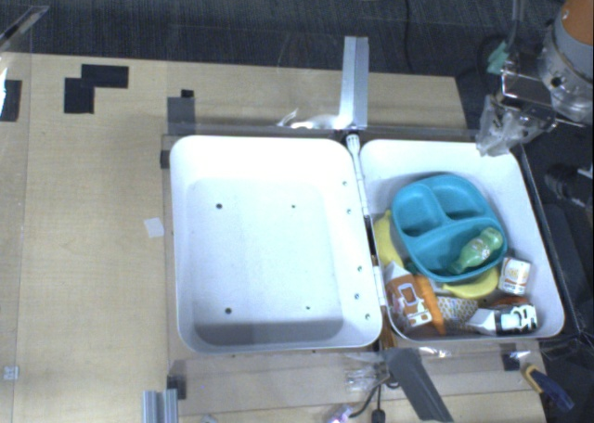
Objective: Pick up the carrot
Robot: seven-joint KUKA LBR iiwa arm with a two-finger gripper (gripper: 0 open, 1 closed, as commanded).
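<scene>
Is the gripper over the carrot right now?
No: the gripper sits at the right bin's far right corner, while the carrot lies near its front edge beside the blue plate.

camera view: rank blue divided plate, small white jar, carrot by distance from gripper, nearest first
Gripper sits at the right bin's far right corner.
1. Blue divided plate, mid-bin, just below it.
2. Small white jar, right side, further down.
3. Carrot, near edge, left of jar.
</scene>
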